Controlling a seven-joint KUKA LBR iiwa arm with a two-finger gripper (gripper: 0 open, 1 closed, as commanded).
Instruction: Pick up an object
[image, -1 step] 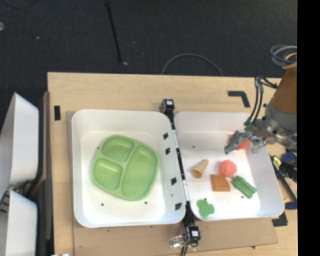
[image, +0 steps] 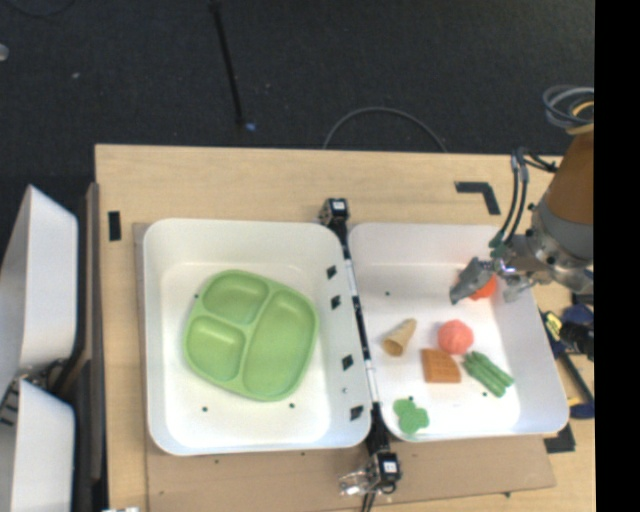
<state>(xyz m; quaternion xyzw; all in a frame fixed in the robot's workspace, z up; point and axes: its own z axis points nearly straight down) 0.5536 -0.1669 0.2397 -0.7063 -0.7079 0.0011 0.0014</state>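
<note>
In the right bin (image: 530, 400), a flat green leafy piece (image: 409, 416) was seen at six o'clock, with a ridged green vegetable (image: 487, 372), an orange square (image: 440, 366), a round red ball (image: 456, 336) and a tan cone (image: 399, 337) beyond. At two o'clock, an orange object (image: 485, 288) was gripped between the closed fingers of the gripper (image: 484, 282). A smooth green divided plate (image: 250, 335) lay in the left bin (image: 165, 400).

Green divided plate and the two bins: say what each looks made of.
Green divided plate: probably moulded plastic, matte; uniform colour, soft rounded compartment ridges. Left bin and right bin: likely thin formed plastic, smooth white, with rounded corners and slight sheen.
</note>
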